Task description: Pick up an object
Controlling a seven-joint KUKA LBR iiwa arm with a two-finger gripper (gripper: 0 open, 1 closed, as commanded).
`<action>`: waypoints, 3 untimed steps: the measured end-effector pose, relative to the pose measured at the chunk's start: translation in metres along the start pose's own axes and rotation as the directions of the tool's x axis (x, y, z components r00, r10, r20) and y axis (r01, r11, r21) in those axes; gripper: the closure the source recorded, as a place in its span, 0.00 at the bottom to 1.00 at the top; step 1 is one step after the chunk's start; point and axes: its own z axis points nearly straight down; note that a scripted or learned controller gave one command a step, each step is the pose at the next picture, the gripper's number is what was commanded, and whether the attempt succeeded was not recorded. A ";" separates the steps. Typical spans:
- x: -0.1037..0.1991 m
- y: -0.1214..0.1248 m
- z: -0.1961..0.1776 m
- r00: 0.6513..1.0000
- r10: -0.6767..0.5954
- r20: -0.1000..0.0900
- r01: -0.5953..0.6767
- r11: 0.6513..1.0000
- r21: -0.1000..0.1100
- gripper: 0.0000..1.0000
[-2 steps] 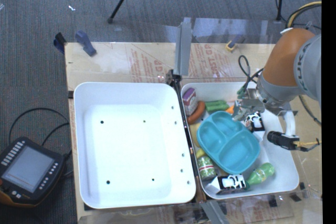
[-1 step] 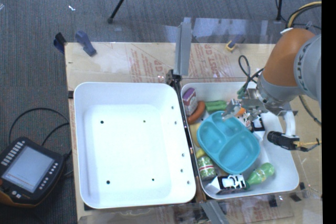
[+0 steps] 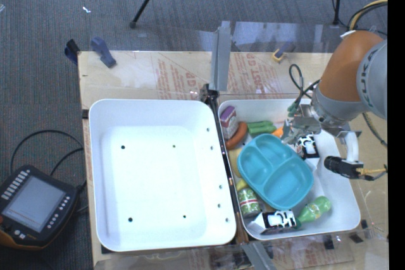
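Likely target, my guess: the cow cup (image 3: 307, 146), black-and-white, in the right bin (image 3: 351, 215), touching the blue tray (image 3: 276, 172) at the tray's upper right edge. The claw (image 3: 300, 128) sits just above and a bit left of that cup, at the tray's top right corner. You can't tell from here if it's spread or pinched; the wrist hides it, and nothing visibly sits in it.

So the cup lies just below-right of the claw, toward the bin's right wall. Short drop, small shift right. The cup looks stubby, no clear long axis; which way it points is too small to read.

Tray: long axis runs diagonal, upper left to lower right, filling the bin's middle. Other things ring it:
- green bar (image 3: 261, 128) just above the tray, long axis roughly left-right, left of the claw.
- sausage (image 3: 236, 134) and purple box (image 3: 228, 119) off the tray's upper left.
- green can (image 3: 249, 200) at the tray's lower left edge.
- second cow item (image 3: 279, 219) below the tray.
- green bottle (image 3: 314, 209) at the tray's lower right, pointing up-right.

Left bin (image 3: 101, 155) is well away from the tray, across the divider. Both bins sit on the counter (image 3: 164, 73).

Risk: the cup is wedged between tray rim and wrist, so you may clip the tray.
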 end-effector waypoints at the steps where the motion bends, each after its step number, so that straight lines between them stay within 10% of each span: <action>1: 0.015 -0.042 -0.087 1.000 0.020 0.004 -0.020 1.000 -0.002 1.00; 2: 0.015 -0.042 -0.087 1.000 0.021 0.004 -0.021 1.000 -0.002 0.00; 3: -0.011 -0.104 -0.083 1.000 0.026 0.003 -0.026 1.000 0.000 0.00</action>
